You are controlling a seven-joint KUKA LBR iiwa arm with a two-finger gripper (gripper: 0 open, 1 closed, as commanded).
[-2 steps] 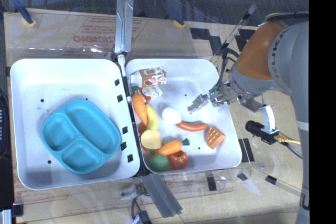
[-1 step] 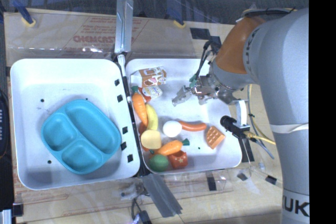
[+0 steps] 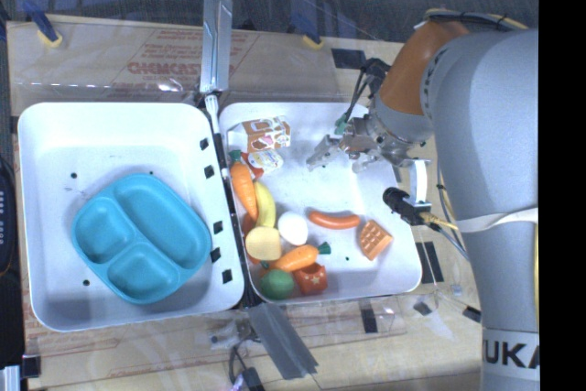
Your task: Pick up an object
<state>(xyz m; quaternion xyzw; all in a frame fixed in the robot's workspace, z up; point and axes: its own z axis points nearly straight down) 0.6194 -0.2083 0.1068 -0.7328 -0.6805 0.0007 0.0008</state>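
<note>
Right bin (image 3: 385,279), arm (image 3: 476,133) bent over it

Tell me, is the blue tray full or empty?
Empty. The blue tray in the left bin shows three bare compartments, nothing in them.

Arm's gripper (image 3: 341,151) hangs over the right bin (image 3: 389,275), near the juice box (image 3: 266,135). Toy food is piled along its left wall; blue tray (image 3: 139,236) sits in the left bin (image 3: 50,142).
</note>
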